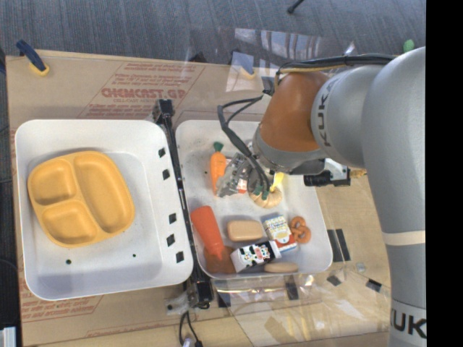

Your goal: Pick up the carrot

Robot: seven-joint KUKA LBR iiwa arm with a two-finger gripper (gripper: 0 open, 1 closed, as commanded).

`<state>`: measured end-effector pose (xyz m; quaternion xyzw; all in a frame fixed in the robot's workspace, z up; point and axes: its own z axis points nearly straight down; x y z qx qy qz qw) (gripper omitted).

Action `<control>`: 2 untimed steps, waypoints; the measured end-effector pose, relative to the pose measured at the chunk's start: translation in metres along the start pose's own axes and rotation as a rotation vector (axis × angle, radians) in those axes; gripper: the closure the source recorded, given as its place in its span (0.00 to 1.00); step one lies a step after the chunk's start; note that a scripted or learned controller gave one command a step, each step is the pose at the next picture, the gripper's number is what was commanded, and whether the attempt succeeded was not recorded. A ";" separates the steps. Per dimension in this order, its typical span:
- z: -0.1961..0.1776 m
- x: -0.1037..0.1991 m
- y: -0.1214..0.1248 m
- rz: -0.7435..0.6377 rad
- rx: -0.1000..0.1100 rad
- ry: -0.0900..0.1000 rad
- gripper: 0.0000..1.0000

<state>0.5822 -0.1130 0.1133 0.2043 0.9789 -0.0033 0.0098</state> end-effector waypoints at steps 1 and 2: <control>-0.081 0.027 0.019 0.244 -0.002 0.016 1.00; -0.126 0.087 0.065 0.590 0.002 0.020 1.00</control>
